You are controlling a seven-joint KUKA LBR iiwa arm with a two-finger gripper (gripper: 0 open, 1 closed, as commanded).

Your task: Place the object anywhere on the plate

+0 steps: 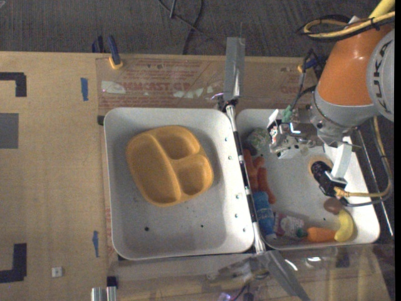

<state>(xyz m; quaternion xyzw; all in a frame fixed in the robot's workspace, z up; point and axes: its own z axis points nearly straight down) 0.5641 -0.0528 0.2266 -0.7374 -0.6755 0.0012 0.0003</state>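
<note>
The grey arm with its orange band reaches in from the right and hangs over the upper part of the right-hand shallow white bin. To its left the other shallow white bin holds the yellow-orange moulded plastic plate with three compartments, lying upper left of centre with nothing on it. The two-finger gripper sits at the arm's end, just above the right bin's upper left corner; whether it grips anything cannot be told from this slant.

The candidate objects all lie in the right bin: a red-orange elongated piece along the left wall, a blue item below it, a pale wrapped packet, an orange carrot-like toy and a yellow banana-shaped toy at the bottom right.

By my judgement the picking step is in hand: nothing rests on the plate, and the gripper hovers in the source bin. The next move calls for settling on one object, descending squarely over it, closing firmly, then lifting clear of the divider between the bins before carrying leftwards to the plate.
</note>
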